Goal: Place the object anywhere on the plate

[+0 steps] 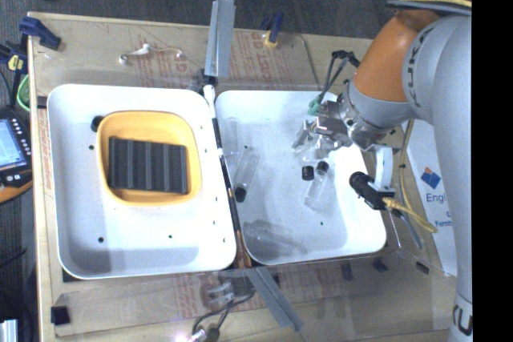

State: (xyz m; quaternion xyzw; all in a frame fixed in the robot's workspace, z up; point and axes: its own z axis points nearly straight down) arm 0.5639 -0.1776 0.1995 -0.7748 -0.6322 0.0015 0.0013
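Observation:
A yellow plate (149, 123) with a dark grey ribbed centre lies in the left white bin (88, 240). My gripper (315, 169) is down in the right white bin (365, 230), in its upper middle, well to the right of the plate. A clear plastic object (318, 191) lies just under and in front of the gripper; it is see-through and hard to make out, and I cannot tell whether the gripper touches it.
Two more clear plastic items lie in the right bin, one near its left wall (245, 165) and one near its front edge (269, 237). A metal bar (219, 36) stands behind the gap between the bins. The grey arm (417, 68) fills the right side.

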